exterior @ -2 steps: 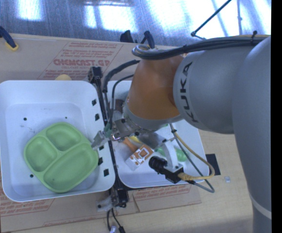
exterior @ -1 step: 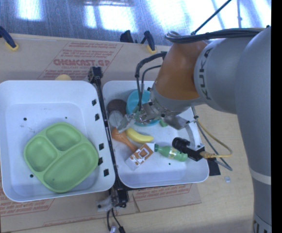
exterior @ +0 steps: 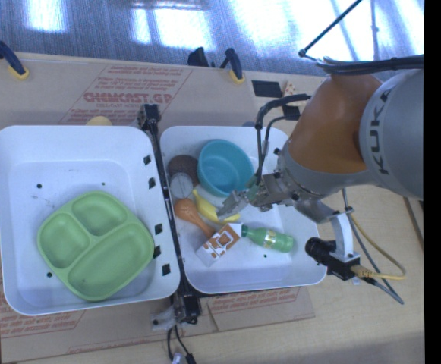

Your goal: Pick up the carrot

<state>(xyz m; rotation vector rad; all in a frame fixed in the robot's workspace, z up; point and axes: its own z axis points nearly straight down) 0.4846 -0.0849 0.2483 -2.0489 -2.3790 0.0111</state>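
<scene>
Carrot [exterior: 192, 215] in right bin [exterior: 296, 275] at left wall, below banana [exterior: 209, 205], tool [exterior: 237, 204] low beside blue bowl [exterior: 225, 167], finger state unclear, green bottle [exterior: 269, 239], carton [exterior: 219, 244] nearby, green plate [exterior: 95, 244] in left bin [exterior: 15, 158]

arm [exterior: 372, 127] cut off at right edge

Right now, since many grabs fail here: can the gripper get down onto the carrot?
Probably yes. The carrot lies uncovered in the right bin, though the banana touches it and the carton sits close. The gripper hangs just beside it.
</scene>
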